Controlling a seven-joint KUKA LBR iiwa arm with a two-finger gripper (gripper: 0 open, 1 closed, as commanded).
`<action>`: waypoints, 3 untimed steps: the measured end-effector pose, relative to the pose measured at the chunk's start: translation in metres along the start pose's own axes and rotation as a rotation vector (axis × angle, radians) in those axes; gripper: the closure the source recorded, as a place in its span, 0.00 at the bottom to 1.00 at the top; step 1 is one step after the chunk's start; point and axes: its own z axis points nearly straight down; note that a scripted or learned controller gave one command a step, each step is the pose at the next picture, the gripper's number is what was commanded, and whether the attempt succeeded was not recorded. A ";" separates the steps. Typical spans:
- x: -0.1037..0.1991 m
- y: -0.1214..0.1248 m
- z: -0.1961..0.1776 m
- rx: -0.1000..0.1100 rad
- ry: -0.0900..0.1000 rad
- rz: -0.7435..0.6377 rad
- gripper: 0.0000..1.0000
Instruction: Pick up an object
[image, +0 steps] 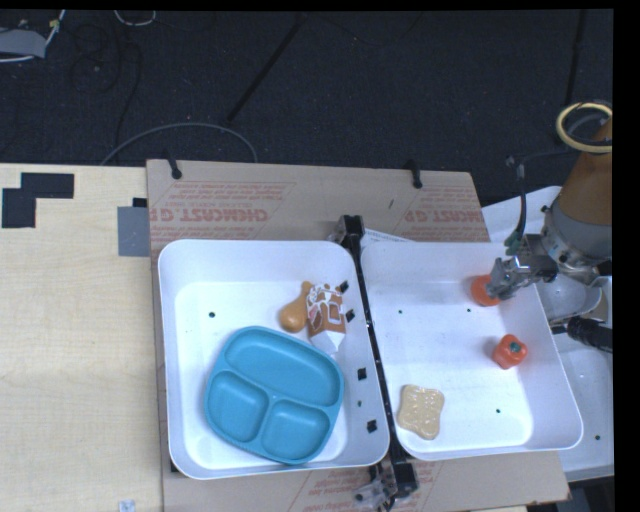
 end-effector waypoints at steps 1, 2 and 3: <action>-0.005 -0.001 -0.043 -0.001 0.000 -0.001 1.00; -0.007 -0.008 -0.088 0.000 0.000 -0.002 1.00; 0.045 -0.017 -0.072 0.006 0.002 -0.001 1.00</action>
